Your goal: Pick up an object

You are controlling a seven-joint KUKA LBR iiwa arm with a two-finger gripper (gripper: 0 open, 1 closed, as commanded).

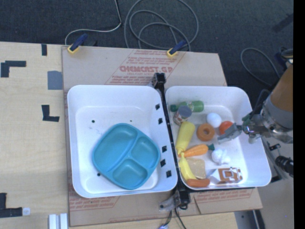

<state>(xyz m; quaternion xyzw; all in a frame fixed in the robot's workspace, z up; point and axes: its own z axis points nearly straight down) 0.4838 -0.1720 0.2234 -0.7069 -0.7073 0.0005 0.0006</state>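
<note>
Two shallow white bins sit side by side on the bench (28, 128), on a sheet of cardboard (143, 68). The left bin (78, 97) holds a blue divided plate (126, 155) lying flat toward its near side. The right bin (238, 97) holds a heap of toy food: a green can (190, 106) on its side near the far wall, a white egg (213, 119), a brown doughnut (206, 132), a red tomato (226, 126), a yellow corn cob (185, 134), an orange carrot (196, 151), a banana (184, 167), a slice of bread (196, 166), a sausage (198, 182) and a small orange and white carton (228, 175) by the near wall. The arm (281, 104) reaches in from the right, and its tool (232, 132) hangs low over the right side of that bin, just beside the tomato. Whether the tool is open or closed cannot be told, and no object is seen held in it.
</note>
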